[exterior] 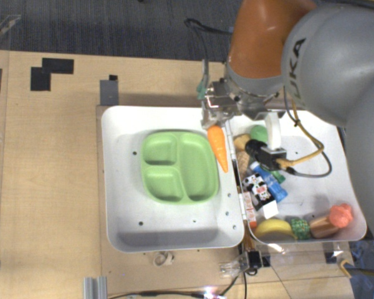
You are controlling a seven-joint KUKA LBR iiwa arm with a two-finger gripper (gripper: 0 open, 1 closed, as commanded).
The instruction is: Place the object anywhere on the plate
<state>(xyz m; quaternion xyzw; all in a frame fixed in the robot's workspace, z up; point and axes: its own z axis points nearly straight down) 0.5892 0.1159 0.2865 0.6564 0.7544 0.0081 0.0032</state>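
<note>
While I watch from above: green plate [177,166] at left bin's [115,185] centre | carrot [218,146] hangs over plate's right rim, near bins' shared edge | gripper [215,118] clamped on carrot's top | toy foods along right bin's [336,167] near edge.

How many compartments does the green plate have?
3: on the green plate in the left bin, one upper left, one lower left, one long along the right, beside the carrot.
</note>
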